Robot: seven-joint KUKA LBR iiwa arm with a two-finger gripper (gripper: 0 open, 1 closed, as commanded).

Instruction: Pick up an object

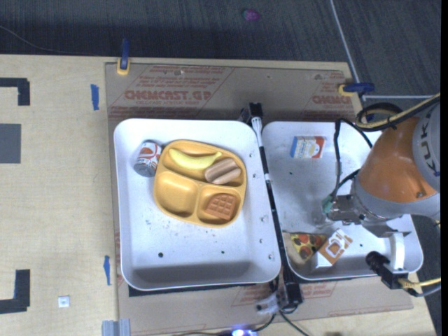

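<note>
Pick stage: not done | end effector (334, 219) low in right bin (308, 187), near front edge, above orange-white packet (336, 247) | grip state: cannot tell | nothing visibly lifted

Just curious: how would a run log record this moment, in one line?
arm: over right bin | near: orange carton, pizza slice | grasp: unconfirmed

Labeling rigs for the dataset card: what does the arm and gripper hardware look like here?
The arm is grey with a broad orange band, partial dark lettering at its right edge. Black and yellowish cables loop around it. The gripper is grey metal with a small green spot.
</note>
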